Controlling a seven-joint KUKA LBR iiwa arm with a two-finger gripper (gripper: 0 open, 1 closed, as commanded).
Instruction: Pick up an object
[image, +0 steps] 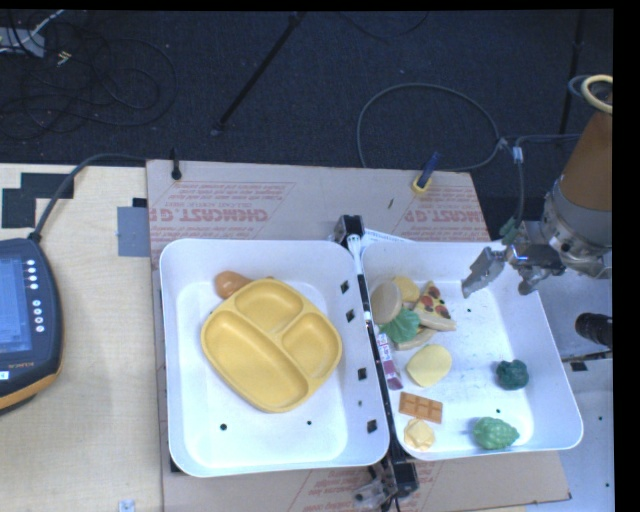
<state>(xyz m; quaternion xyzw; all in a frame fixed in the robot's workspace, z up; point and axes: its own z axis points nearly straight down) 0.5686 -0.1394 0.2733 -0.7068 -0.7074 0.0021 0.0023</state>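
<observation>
Entry: 1 two-finger gripper (502, 270), poised above the right bin (556, 350) toward its 1 o'clock corner, fingers spread wide with nothing between them; 1 finger reaches toward 9 o'clock, the other hangs nearer the wrist. Contents of right bin: a crowded cluster at 10 o'clock comprising a tan bun (385, 299), a pizza slice (435, 310) and a green leafy piece (404, 327), all touching or overlapping; 1 pale yellow oval piece (429, 365) near the centre; 1 brown waffle block (421, 407) and 1 small yellow piece (420, 435) at 7 o'clock; 1 dark green broccoli floret (513, 374) at 4 o'clock; 1 lighter green lump (495, 433) at 5 o'clock. Left bin (190, 400): 1 yellow divided tray (270, 343) with an orange item (231, 283) tucked at its 11 o'clock edge. Handling note, as judgement: any item serves, so the best candidates are the 2 green pieces, each standing apart from neighbours and walls. The broccoli floret lies closest, toward 6 o'clock from the gripper. Centre the open fingers over it, descend straight down until they straddle it, close, then lift vertically. Avoid the 10 o'clock cluster, where the fingers could pinch 2 items or jam on flat pieces.
</observation>
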